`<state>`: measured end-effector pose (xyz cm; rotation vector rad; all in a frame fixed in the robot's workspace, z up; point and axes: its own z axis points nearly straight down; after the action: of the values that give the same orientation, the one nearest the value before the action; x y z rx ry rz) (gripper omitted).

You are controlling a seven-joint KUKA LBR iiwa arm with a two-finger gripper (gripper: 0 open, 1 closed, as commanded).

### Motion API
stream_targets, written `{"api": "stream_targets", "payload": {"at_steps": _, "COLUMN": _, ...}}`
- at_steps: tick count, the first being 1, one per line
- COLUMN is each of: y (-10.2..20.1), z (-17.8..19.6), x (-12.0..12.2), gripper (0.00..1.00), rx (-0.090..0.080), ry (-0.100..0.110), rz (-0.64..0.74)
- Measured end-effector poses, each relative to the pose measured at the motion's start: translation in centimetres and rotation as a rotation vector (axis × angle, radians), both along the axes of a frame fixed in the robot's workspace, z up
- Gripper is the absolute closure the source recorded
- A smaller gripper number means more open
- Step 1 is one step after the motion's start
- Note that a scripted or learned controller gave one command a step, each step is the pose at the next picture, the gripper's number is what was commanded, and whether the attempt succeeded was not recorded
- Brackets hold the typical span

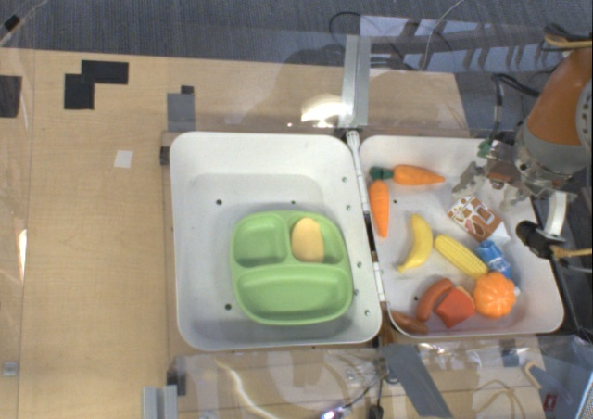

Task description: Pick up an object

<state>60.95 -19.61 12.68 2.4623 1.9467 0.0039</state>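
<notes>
The right bin (547, 315) holds several toy foods: two carrots (412, 175) (379, 207), a banana (419, 243), a corn cob (460, 256), an orange (495, 295), a red block (454, 308), sausages (429, 295), a blue piece (491, 255) and a brown-and-white packet (474, 216). My gripper (488, 182) hangs at that bin's upper right, just above and behind the packet. It is open, with nothing between its fingers. The grey arm with its orange band (561, 111) comes in from the right.
The left bin (199, 176) holds a green divided plate (278, 292) with a yellow egg-shaped piece (308, 240) in its upper right compartment. A metal divider (356, 83) runs between the bins. Cables lie behind the right bin.
</notes>
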Motion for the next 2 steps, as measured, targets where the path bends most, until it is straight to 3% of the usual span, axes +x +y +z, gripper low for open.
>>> {"api": "stream_targets", "payload": {"at_steps": 1, "y": 0.0, "z": -3.5, "x": -1.5, "gripper": 0.0, "rx": -0.006, "ry": -0.013, "rz": 0.143}}
{"api": "stream_targets", "payload": {"at_steps": 2, "y": 0.0, "z": -2.2, "x": -1.3, "gripper": 1.0, "rx": -0.009, "ry": -0.02, "rz": 0.144}}
